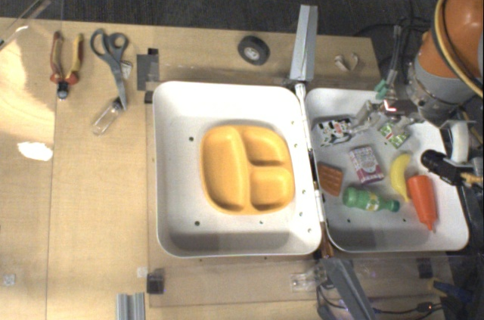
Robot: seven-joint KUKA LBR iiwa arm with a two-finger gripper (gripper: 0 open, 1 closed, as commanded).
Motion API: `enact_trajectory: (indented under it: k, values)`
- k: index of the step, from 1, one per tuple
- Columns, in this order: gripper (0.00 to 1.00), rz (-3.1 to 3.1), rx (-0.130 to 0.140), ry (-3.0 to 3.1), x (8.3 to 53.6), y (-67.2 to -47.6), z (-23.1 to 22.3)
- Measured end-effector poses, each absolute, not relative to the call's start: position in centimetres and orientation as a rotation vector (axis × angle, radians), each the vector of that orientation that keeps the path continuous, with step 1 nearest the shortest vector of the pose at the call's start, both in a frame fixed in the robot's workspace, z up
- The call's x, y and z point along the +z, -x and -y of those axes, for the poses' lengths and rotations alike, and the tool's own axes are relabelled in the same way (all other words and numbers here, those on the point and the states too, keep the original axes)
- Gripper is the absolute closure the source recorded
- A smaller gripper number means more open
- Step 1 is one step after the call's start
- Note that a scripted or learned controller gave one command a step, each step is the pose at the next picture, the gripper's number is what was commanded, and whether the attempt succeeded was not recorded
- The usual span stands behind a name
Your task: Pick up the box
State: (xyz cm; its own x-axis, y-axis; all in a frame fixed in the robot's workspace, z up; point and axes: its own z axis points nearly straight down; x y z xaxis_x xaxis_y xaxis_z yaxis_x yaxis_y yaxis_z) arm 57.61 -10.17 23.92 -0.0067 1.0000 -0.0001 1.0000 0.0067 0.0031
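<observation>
Claw (376, 108) is seen at the right bin's (454, 239) far edge; its state cannot be told. Small box (364, 163) lies flat beside a banana (399, 173).

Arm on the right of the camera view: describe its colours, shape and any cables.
The arm is bulky and rounded, with a glossy orange shell over a grey section with an orange band. Thin dark cables run beside it. Small metal and black parts sit at its tip; the gripper's form is too cluttered to tell.

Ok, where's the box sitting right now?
The box lies in the right bin, near its middle, between the brown wafer and the banana, just above the green bottle.
</observation>
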Motion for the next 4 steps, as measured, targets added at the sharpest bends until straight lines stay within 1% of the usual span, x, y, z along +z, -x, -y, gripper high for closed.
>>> enact_trajectory:
  k: [1, 2, 3, 4]
  values:
    - [0.0, -2.4, 0.003, -2.024, 14.3, -59.0, 11.7]
    - [0.0, -2.36, 0.021, -2.04, 9.6, -58.7, 13.3]
    - [1.0, -2.35, 0.03, -2.027, 11.1, -59.2, 13.5]
    - [0.0, -2.35, 0.03, -2.027, 11.1, -59.1, 13.5]
